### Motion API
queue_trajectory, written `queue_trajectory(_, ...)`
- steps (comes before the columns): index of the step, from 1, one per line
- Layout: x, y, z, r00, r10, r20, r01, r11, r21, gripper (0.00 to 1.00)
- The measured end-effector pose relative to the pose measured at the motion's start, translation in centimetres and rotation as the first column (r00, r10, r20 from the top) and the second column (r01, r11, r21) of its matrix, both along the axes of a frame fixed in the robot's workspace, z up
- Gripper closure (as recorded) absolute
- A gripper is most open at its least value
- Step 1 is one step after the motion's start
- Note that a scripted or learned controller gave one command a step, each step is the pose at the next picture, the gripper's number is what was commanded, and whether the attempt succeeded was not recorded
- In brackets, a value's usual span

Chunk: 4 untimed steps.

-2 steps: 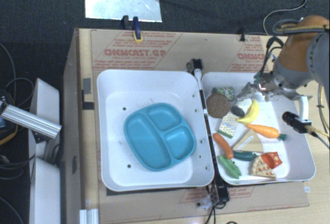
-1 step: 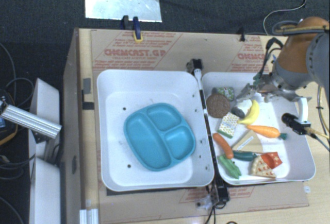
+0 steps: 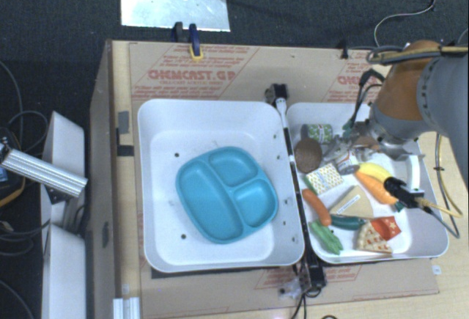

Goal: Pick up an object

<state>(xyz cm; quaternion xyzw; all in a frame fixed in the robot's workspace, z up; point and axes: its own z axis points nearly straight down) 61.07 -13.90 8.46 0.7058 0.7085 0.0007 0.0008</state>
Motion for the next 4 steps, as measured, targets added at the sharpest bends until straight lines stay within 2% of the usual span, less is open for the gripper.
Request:
queue_trajectory(1, -5.6, 3.0, 0.0, 1.000, -0.002, -0.002, 0.002, 1.000, 0.001, 0.00)
queue_trajectory(2, 2.5, 5.2, 0.0, 1.000, 0.000, 0.000, 0.000, 1.000, 0.001, 0.00)
queue_trajectory(3, 5.8, 0.7, 0.0, 1.000, -0.003, 0.001, 0.003, 1.000, -0.001, 0.00)
queue_trajectory(4, 6.1, 0.8, 1.4, 1.000, 0.002, 0.008, -0.002, 1.000, -0.003, 1.00)
